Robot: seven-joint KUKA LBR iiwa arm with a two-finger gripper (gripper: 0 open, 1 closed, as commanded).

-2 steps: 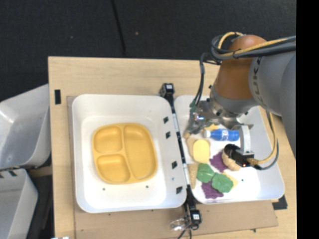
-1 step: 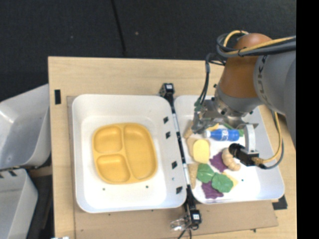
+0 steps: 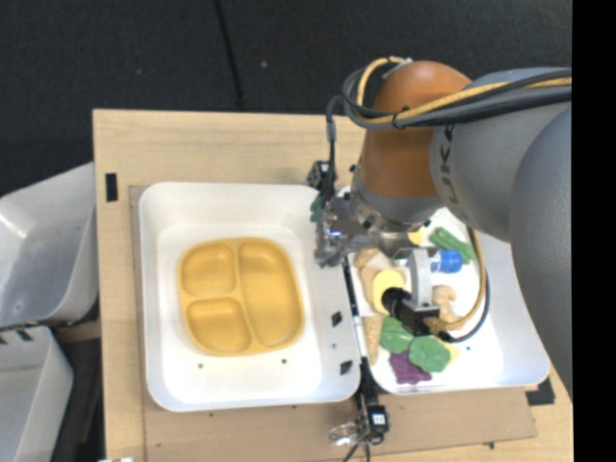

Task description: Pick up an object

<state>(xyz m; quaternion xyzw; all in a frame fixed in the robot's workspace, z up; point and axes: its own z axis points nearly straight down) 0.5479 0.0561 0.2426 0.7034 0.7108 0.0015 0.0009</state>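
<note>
Wooden bench (image 3: 212, 142), two white bins side by side. Left bin (image 3: 154, 287) has a yellow divided tray (image 3: 241, 295) lying flat in it. Over in the right bin (image 3: 510, 354), a cluster of small toys is packed together: a green piece (image 3: 395, 335), a purple piece (image 3: 412, 369), a blue piece (image 3: 449, 261). The gripper (image 3: 358, 243) hangs low at that bin's left edge, right beside the toys. Open or closed, I cannot tell from here.

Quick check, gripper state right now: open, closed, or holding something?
Gripper: cannot be told. It sits low in the right bin, and the arm's wrist blocks the view from above.
</note>
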